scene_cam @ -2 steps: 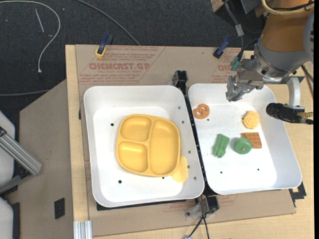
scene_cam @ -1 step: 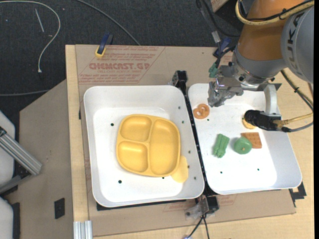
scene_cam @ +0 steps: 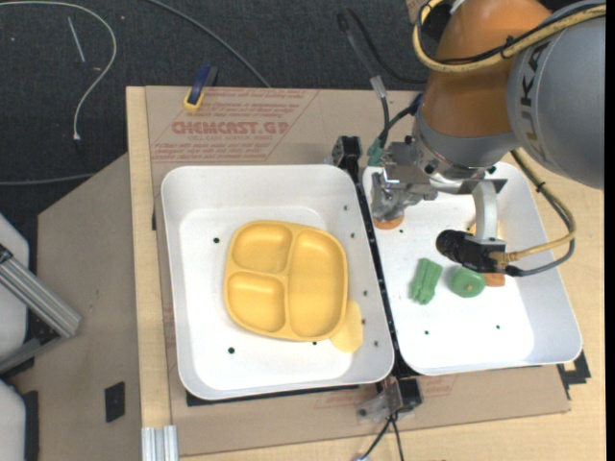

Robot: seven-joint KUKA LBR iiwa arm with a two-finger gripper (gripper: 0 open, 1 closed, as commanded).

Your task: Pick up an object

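My two-finger gripper (scene_cam: 389,205) low over right white bin (scene_cam: 538,339), at its top-left corner beside divider. Small orange object (scene_cam: 387,223) just below fingertips, possibly touching; cannot tell. Green plastic block (scene_cam: 426,280) and round green piece (scene_cam: 469,283) lie mid-bin, apart. Yellow three-compartment plastic plate (scene_cam: 286,279) in left white bin (scene_cam: 192,209).

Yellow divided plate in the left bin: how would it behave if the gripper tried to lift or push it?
The yellow divided plate looks like moulded plastic, so probably stiff and light. It lies flat on the left bin floor, wide and shallow, so it would likely slide rather than tip. Its low rounded rim offers little to pinch; a grasp may slip.
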